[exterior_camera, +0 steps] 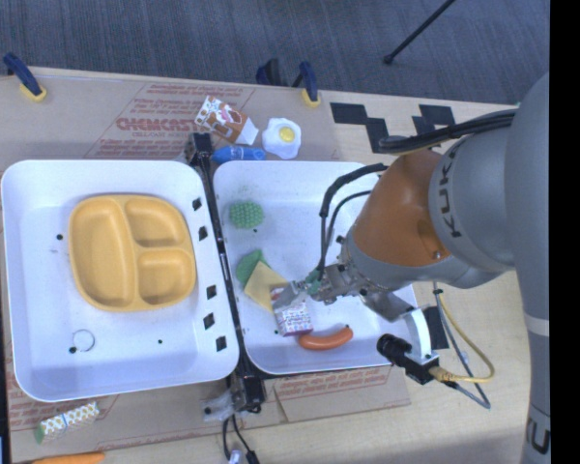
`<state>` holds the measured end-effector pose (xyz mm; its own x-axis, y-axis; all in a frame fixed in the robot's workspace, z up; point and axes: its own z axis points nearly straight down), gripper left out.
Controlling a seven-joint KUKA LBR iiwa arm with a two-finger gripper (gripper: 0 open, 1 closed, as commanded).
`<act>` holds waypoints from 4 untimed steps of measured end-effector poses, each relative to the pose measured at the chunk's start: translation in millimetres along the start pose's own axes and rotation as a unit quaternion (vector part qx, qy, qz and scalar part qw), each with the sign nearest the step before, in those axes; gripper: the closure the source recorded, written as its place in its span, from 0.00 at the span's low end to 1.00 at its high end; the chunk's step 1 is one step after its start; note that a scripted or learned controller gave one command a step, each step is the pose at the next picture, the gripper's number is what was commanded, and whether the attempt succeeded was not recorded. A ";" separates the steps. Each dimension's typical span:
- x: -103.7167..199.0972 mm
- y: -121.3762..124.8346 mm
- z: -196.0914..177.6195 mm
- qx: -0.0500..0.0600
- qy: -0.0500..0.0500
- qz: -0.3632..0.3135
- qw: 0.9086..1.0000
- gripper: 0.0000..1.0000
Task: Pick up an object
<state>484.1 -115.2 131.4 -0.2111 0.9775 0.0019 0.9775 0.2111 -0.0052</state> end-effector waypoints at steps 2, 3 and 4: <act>12.2 -5.8 40.5 0.000 0.001 0.069 0.998 0.00; 12.3 -5.6 30.8 0.001 0.002 0.066 0.998 1.00; 38.3 30.7 -120.4 -0.003 -0.001 0.033 0.999 1.00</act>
